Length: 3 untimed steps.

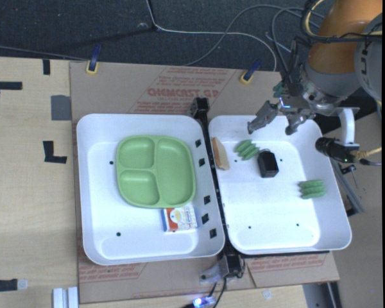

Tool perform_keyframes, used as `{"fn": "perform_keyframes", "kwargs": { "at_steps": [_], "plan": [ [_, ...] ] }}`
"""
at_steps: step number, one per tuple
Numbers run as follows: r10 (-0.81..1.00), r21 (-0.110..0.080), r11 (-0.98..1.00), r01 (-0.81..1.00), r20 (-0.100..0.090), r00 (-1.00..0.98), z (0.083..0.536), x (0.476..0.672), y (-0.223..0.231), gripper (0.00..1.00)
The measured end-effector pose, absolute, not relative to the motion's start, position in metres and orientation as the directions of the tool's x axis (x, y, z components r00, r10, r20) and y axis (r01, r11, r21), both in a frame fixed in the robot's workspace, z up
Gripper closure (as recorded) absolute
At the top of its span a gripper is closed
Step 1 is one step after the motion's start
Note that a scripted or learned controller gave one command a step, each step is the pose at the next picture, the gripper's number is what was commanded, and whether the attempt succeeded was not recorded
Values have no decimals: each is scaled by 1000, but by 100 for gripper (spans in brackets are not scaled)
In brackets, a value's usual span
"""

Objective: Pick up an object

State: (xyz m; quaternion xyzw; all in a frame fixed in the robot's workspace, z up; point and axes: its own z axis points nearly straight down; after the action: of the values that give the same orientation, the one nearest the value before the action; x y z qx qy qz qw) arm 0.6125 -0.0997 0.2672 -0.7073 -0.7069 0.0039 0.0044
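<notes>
Lying loose in the right bin (321, 233) are a green pod (312, 188), a black block (267, 163) and more pods (246, 149). Hanging above them, the jaws (277, 121) are spreading wide, holding nothing. The picking is not yet done.
</notes>
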Motion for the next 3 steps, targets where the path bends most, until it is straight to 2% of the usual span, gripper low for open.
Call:
{"fn": "perform_keyframes", "kwargs": {
  "at_steps": [1,2,3],
  "plan": [
    [1000,-2,1,1000,0,-1,273,614,-100,0],
    [1000,-8,1,1000,0,-1,210,606,-100,0],
    [1000,-6,2,1000,-1,-2,162,613,-99,0]
  ]
}}
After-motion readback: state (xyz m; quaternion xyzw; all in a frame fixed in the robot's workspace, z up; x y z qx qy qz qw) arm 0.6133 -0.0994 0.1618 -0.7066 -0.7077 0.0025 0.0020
